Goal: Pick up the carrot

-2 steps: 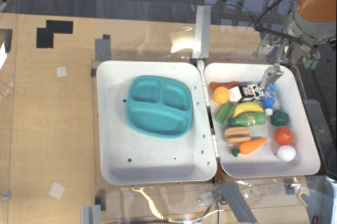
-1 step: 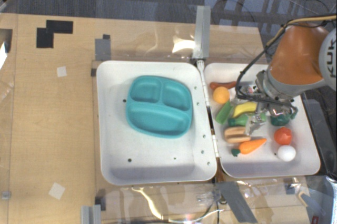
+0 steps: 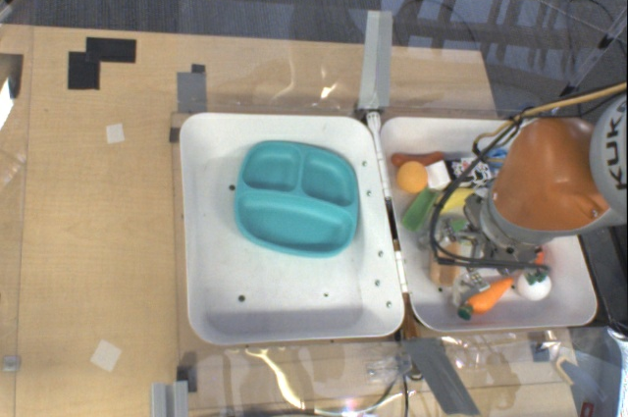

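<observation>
The carrot [image 3: 488, 296] was a small orange toy with a green tuft at its lower-left end, lying at a slant near the front wall of the right bin [image 3: 579, 312]. A white ball [image 3: 535, 285] sat just beside the carrot's upper-right tip. The gripper [image 3: 469, 253] hung over the clutter directly behind the carrot; whether it was clenched or released, I couldn't tell. An orange ball [image 3: 412, 176] lay farther back. A teal plate [image 3: 295, 196] rested in the left bin [image 3: 211, 238].
</observation>
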`<state>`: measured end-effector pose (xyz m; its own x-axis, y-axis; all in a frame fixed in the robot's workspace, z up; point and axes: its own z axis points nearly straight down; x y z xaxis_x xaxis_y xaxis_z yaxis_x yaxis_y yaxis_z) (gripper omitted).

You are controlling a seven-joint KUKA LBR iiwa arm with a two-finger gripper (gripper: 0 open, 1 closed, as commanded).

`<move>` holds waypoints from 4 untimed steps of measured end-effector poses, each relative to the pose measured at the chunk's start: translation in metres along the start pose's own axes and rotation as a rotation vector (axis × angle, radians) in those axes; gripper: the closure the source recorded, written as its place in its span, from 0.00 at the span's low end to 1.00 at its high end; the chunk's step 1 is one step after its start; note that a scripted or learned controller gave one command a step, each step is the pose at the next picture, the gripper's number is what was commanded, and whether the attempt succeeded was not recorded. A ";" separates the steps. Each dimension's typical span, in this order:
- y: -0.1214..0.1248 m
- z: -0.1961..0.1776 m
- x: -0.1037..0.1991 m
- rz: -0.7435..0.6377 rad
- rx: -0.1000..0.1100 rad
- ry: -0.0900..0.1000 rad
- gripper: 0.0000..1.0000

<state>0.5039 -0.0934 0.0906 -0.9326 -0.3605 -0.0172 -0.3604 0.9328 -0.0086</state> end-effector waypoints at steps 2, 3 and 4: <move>0.030 -0.095 -0.012 -0.079 -0.005 0.008 0.00; 0.004 0.000 -0.001 -0.170 -0.001 -0.002 0.00; -0.008 -0.008 -0.043 0.028 -0.005 0.006 0.00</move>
<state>0.5466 -0.0852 0.0993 -0.9425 -0.3341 -0.0113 -0.3340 0.9426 -0.0033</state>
